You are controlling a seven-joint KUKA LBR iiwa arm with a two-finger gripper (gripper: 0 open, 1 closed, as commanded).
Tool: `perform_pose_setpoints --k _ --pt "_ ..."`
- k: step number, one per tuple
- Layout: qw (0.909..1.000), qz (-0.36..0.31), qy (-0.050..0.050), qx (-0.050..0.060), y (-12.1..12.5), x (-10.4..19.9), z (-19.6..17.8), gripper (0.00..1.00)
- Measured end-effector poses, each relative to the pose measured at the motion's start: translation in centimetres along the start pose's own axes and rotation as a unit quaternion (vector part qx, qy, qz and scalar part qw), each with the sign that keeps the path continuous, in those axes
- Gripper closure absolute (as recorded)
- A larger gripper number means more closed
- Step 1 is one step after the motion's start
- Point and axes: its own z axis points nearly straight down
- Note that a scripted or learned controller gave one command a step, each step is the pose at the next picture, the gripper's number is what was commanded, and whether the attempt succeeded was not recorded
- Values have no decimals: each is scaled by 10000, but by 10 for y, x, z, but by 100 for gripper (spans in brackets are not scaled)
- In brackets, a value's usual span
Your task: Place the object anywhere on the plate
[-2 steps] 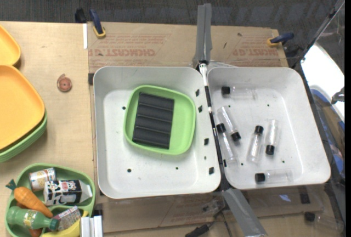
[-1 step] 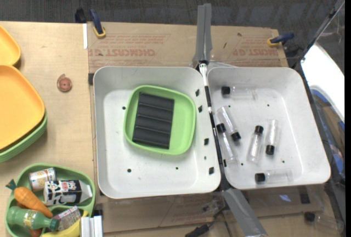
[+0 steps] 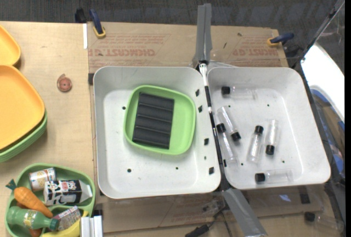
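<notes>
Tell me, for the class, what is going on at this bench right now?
Nothing is being handled at this moment. A dark ridged block already lies on the green plate in the left bin. Several clear tubes with black caps lie scattered in the right bin. Beside the bins are yellow plates and a green bowl of toy groceries.

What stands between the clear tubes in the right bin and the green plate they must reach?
The two bins' raised rims, meeting in the middle, lie between the tubes and the green plate. A black ridged block already covers most of the plate.
</notes>
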Motion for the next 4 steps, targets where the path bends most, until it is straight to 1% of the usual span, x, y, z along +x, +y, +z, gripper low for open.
perform_pose_setpoints --k 1,4 --pt "9996 270 -1 1 0 0 0 0" --pt "9996 268 -7 7 0 0 1 0"
